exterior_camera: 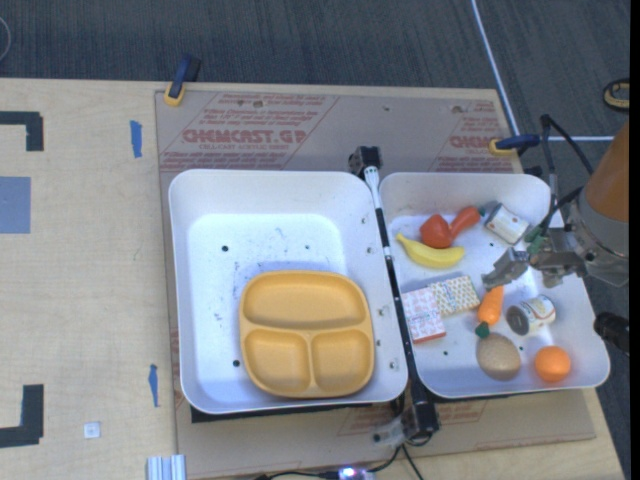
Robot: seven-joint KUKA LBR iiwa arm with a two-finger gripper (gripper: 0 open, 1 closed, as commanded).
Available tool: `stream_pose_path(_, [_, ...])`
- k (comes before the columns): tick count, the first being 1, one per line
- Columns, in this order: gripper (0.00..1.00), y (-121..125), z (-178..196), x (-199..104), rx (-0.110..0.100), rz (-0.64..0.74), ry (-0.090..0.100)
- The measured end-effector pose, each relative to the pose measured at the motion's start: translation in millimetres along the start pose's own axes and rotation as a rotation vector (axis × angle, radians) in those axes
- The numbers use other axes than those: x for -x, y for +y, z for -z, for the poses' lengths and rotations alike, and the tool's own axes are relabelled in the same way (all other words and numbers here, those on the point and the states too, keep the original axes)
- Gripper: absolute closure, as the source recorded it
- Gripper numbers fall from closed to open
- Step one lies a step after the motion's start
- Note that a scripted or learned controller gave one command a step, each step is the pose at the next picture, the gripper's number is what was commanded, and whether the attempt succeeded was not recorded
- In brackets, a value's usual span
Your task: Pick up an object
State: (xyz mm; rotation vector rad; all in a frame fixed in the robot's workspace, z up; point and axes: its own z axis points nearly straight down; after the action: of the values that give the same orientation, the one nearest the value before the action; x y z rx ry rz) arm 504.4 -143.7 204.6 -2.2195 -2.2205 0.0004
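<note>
My gripper point(505, 268) hangs over the right bin point(590, 380), reaching in from the right. It sits just above and beside a small orange carrot point(490, 306). Nothing shows in its grasp. Around it lie a yellow banana point(432, 253), a red pepper point(445, 228), a white block point(506, 225), a patterned flat box point(437, 306), a brown potato point(498, 356), an orange point(552, 363) and a small white cup point(530, 315) on its side.
The left bin point(190, 268) holds a yellow divided plate point(307, 330). A black divider clamp point(366, 160) sits between the bins at the back. Cables and a blue clamp point(515, 144) lie behind the right bin.
</note>
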Motion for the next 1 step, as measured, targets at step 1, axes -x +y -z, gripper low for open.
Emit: stream_pose_path(1, [0.00,40.3,-106.8,2.9,0.011,-0.002,-0.003])
